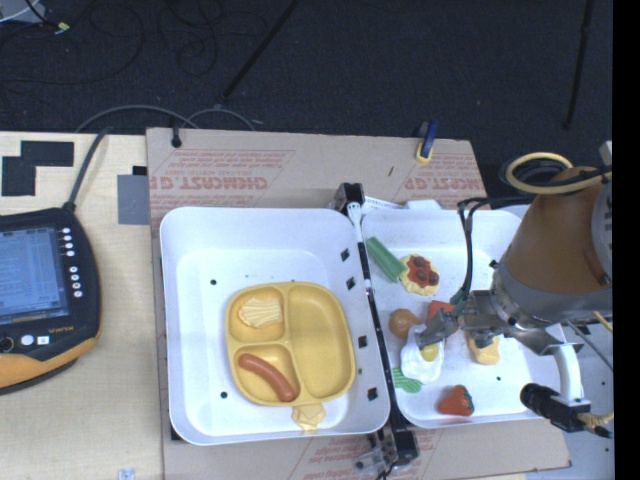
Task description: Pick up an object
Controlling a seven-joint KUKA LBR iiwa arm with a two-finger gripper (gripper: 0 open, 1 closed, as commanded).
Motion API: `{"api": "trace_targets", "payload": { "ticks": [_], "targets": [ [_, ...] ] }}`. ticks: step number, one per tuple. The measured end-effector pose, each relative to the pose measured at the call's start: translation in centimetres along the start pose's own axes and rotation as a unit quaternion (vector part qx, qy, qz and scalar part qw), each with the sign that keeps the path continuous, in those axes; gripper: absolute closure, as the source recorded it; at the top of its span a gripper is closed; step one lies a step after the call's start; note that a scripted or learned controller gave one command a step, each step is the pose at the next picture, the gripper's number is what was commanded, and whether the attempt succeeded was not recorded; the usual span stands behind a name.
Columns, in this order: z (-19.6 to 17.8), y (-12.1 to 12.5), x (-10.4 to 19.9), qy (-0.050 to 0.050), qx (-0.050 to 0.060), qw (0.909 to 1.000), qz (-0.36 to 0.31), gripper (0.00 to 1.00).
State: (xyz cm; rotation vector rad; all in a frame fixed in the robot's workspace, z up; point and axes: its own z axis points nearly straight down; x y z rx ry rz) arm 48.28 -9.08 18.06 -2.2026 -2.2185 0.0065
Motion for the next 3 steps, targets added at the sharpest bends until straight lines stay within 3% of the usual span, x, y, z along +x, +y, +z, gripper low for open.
{"api": "trace_targets", "payload": {
  "ticks": [1, 2, 3],
  "targets": [
    [9.6, 4.8, -0.1, -0.004, -0.007, 1.0000, 0.003, 0.00],
    [8.2, 4.6, -0.3, -0.004, -0.005, 1.0000, 0.007, 1.00],
    [-1.2, 5.5, 8.2, -0.002, -0.010, 1.0000, -0.001, 1.00]
  ]
}}
